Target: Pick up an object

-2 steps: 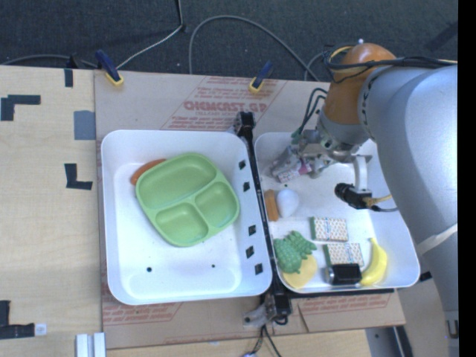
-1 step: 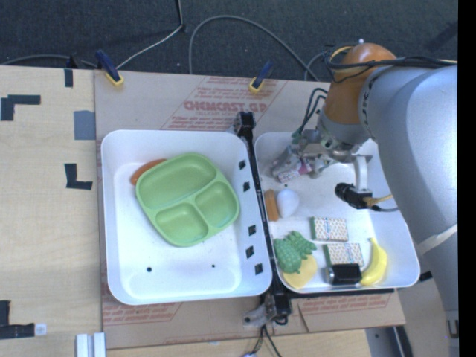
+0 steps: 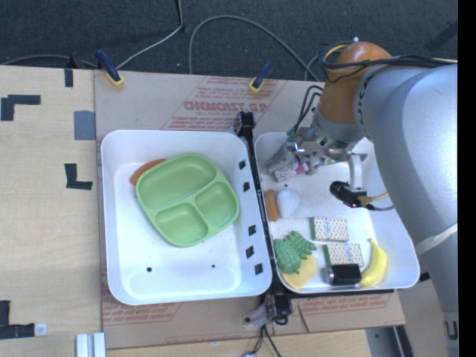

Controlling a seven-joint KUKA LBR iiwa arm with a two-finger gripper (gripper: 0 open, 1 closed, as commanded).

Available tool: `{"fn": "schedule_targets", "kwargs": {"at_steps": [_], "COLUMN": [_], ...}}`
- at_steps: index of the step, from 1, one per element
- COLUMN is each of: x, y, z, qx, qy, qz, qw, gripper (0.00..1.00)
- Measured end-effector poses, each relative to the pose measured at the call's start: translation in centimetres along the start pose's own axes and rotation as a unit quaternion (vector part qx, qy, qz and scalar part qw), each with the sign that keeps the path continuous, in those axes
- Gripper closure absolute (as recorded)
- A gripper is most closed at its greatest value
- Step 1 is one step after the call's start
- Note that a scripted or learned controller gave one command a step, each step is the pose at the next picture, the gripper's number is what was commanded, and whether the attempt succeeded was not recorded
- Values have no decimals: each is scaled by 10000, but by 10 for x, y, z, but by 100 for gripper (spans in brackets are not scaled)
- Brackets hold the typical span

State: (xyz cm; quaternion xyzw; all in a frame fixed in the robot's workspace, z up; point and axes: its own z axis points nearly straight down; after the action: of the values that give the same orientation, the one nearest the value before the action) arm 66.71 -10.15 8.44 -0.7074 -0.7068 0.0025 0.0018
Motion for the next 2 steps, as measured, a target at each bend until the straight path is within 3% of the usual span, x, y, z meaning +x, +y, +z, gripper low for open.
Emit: {"fn": "schedule_targets", "kwargs": {"at_steps": [1,2], "x": [0,84], "y": [-1,-42], "z": [-10,-101], "qx": [32,-40], "qy": [-2,0], "qz": [-11,-10], "qw": [10000,10000], "gripper": [100,100]}}
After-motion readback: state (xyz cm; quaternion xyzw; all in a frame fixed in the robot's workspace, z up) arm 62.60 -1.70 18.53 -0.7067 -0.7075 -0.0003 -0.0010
